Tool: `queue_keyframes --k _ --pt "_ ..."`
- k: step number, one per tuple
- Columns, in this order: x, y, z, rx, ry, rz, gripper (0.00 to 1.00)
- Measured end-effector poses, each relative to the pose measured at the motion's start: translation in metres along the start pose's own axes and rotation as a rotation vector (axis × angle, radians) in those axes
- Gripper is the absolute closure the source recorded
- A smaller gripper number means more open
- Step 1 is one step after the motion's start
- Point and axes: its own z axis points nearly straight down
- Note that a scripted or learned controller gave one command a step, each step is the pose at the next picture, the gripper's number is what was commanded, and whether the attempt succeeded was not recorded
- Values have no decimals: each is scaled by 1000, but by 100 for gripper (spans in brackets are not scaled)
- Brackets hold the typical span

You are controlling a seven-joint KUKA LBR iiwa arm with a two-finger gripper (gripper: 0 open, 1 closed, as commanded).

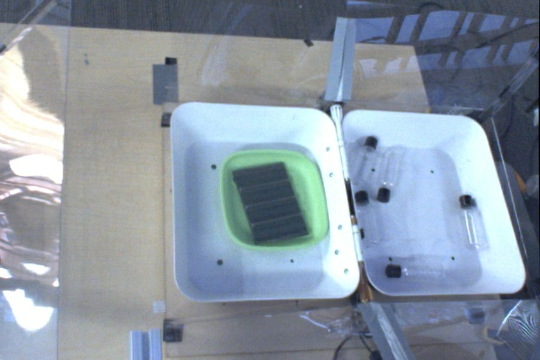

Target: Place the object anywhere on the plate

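Observation:
A green square plate (pixel 315 196) sits in the left white bin (pixel 194 206). On the plate lies a dark grey ribbed rectangular object (pixel 269 202), tilted slightly. In the right white bin (pixel 498 206) lie several clear vials with black caps: one at the upper left (pixel 380 167), one at the right (pixel 472 223), one along the front (pixel 418 271).
A metal bracket (pixel 341 63) stands behind the gap between the two bins. Small black clamps (pixel 166 84) sit on the wooden bench left of the bins. A clear sheet glares at the far left.

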Motion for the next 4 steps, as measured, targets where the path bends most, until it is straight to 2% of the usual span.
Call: queue_keyframes --k 1,2,3,4 --pt "-5 -4 0 0 0 45 0" --pt "-7 -1 41 3 -1 90 0" --pt "-7 0 -1 -4 3 234 0" --pt "-7 -1 0 -1 1 2 0"
